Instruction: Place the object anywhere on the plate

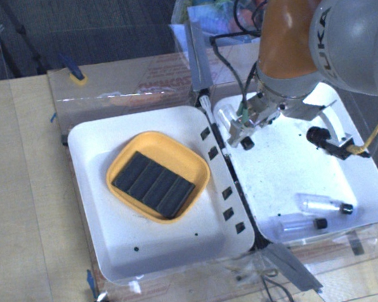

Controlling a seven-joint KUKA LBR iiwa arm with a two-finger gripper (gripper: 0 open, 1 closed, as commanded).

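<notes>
Now, camera view: gripper [241, 131] low over right bin [366, 190], near divider; finger state I cannot tell. Clear tube with black cap [323, 203] lies in right bin, near front. Yellow plate [124, 163] in left bin [113, 258] carries dark ribbed slab [153, 182].

Fixed above the bench [8, 175], looking down at a slant. Both bins in frame: left bin [97, 197], right bin [285, 174]. Arm [326, 25] entering from the right, close under the lens. Clutter beyond the far edge.
</notes>
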